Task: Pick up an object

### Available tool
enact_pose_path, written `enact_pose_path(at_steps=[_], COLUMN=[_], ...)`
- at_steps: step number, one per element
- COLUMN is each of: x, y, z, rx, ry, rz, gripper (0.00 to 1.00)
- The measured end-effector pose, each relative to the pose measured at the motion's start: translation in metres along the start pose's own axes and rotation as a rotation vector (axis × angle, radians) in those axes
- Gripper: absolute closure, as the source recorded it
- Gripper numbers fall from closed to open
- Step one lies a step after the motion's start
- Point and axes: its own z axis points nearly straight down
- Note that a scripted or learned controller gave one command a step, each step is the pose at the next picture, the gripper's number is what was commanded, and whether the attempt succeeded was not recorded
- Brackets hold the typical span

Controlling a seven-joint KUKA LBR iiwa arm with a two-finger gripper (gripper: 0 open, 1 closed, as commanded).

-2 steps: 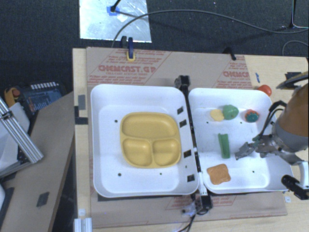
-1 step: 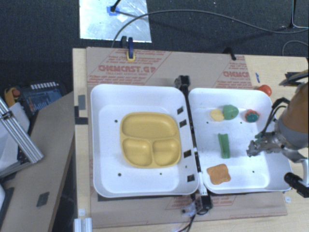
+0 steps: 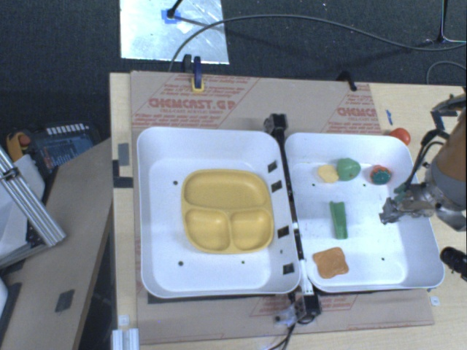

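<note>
We see two shallow white bins side by side on the tabletop [image 3: 124,122]. The left bin [image 3: 157,195] holds a yellow divided tray [image 3: 226,210] lying flat near its middle, with three compartments. The right bin [image 3: 365,257] holds several small objects, all apart from one another: a pale yellow piece [image 3: 327,173] and a green rounded piece [image 3: 348,168] just beside it at the far side, a red and teal piece [image 3: 380,174] a little to their right, a green stick-shaped block [image 3: 338,219] lying near the bin's middle with its long side running near to far, and an orange flat piece [image 3: 330,262] at the near side. An orange-red ball [image 3: 399,135] sits outside the bin by its far right corner. The end effector [image 3: 390,211] hangs over the right part of the right bin, to the right of the green stick-shaped block and apart from it, below the red and teal piece. We cannot tell how its tips are set; nothing appears caught in it.
</note>
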Motion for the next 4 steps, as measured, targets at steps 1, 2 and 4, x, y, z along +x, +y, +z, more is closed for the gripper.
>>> enact_pose_path(at_steps=[1,2,4], x=[-0.001,0.054,0.168], y=[0.002,0.018,0.058], z=[-0.054,-0.042,-0.032], rx=[0.0,0.006,0.004], ry=[-0.001,0.003,0.003], rz=[0.0,-0.004,-0.005], gripper=[1.0,1.0,1.0])
